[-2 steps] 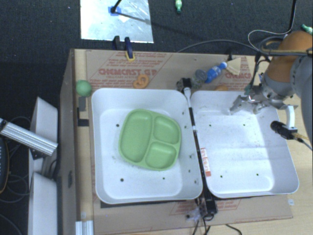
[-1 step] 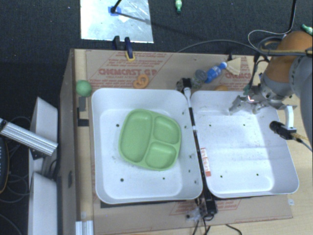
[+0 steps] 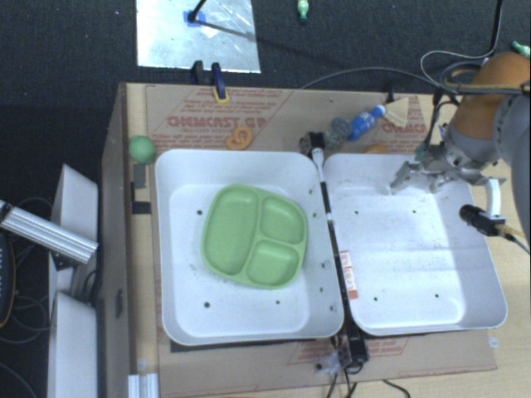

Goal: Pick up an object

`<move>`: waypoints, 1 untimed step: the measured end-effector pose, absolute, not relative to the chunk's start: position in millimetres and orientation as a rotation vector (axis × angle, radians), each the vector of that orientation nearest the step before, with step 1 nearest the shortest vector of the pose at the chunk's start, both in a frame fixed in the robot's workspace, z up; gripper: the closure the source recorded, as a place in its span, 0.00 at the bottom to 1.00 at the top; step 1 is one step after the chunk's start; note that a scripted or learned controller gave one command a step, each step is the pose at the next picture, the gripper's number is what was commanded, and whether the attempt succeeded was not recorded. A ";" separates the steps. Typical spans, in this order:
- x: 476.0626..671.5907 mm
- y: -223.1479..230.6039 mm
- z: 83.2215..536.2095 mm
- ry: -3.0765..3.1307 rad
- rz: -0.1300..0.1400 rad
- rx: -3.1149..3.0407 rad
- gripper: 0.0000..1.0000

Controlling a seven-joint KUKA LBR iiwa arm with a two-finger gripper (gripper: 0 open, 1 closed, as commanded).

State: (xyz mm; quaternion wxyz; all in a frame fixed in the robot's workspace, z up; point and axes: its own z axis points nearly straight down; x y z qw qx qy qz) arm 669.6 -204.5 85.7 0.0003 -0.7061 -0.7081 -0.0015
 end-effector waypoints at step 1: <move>669.3 -195.3 85.0 -2.229 -0.002 -2.218 0.00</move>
